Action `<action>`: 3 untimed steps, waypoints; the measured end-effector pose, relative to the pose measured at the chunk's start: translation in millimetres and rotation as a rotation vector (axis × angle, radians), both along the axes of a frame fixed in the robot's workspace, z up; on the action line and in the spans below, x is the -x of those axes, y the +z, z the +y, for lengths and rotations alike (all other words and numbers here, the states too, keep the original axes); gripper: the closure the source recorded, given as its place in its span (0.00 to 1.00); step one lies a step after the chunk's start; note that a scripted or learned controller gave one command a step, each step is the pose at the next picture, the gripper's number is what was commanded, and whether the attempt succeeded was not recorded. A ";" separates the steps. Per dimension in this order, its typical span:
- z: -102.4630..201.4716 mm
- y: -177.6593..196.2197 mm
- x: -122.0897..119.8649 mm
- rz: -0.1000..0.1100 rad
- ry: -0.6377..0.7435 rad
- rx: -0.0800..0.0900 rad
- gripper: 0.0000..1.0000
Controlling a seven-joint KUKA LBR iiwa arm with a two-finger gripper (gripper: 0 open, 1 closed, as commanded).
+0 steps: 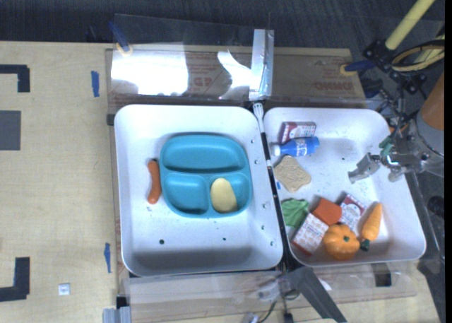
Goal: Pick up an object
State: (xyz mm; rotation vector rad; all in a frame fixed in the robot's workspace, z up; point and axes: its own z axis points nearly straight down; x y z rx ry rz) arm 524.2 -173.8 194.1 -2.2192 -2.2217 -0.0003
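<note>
The hand hung over the right bin near its right wall, and whether it was apart or together could not be told. Nothing showed in its grip. The objects lay toward the bin's near side, below and left of the hand: a carrot, an orange fruit, a red block. A cracker and blue bottle sat further left.

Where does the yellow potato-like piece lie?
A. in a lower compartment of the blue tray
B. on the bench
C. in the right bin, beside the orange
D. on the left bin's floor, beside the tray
A: the yellow potato-like piece rests in the lower right compartment of the blue tray, inside the left bin.
</note>
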 end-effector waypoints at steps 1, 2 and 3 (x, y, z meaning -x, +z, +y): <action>0.5 -96.9 17.2 -0.008 0.061 0.004 0.00; 0.8 -89.0 18.0 -0.006 0.060 0.003 1.00; 87.3 -7.8 -57.4 -0.005 -0.162 0.000 1.00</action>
